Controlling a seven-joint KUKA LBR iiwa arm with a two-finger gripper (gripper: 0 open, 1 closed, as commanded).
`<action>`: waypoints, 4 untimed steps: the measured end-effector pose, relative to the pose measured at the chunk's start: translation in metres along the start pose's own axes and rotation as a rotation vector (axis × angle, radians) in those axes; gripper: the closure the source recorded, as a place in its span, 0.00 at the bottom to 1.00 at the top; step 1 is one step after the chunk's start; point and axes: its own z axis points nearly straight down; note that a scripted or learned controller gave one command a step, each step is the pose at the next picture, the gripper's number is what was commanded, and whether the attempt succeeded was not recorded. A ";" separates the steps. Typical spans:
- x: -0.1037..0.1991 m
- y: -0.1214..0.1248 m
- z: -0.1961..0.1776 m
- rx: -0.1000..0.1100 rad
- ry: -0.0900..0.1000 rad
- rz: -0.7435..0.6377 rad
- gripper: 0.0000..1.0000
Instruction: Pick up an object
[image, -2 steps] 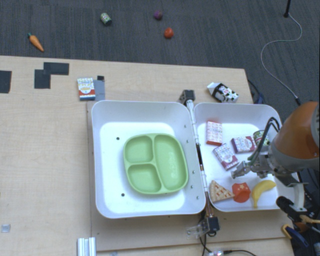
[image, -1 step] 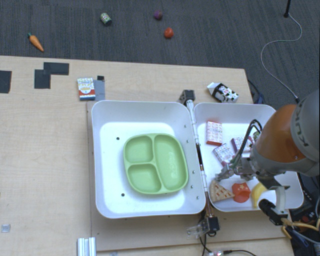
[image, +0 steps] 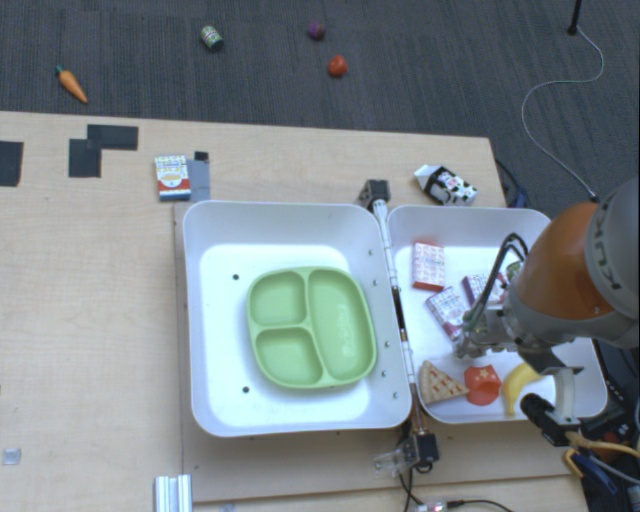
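The right bin (image: 470, 222) holds several toy foods: a pink box (image: 428, 265), a purple packet (image: 448, 308), a pizza slice (image: 437, 382), a red tomato (image: 482, 385) and a yellow banana (image: 517, 386). My arm, with its orange band (image: 560, 272), hangs over this bin from the right. The gripper (image: 471, 345) points down at the bin floor between the purple packet and the tomato, just above the pizza slice. The wrist hides much of it. I see nothing lifted off the floor of the bin.
A green divided plate (image: 310, 328) lies in the left bin (image: 195, 300). A small red and white box (image: 173, 177) and a black and white toy (image: 446, 185) sit on the bench behind the bins. A carrot (image: 72, 84) and small toys lie on the carpet.
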 end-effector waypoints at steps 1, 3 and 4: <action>0.000 0.000 0.000 0.000 0.000 0.000 0.00; 0.003 0.000 0.000 0.001 0.001 0.002 1.00; 0.003 -0.001 0.000 0.002 0.001 0.002 0.00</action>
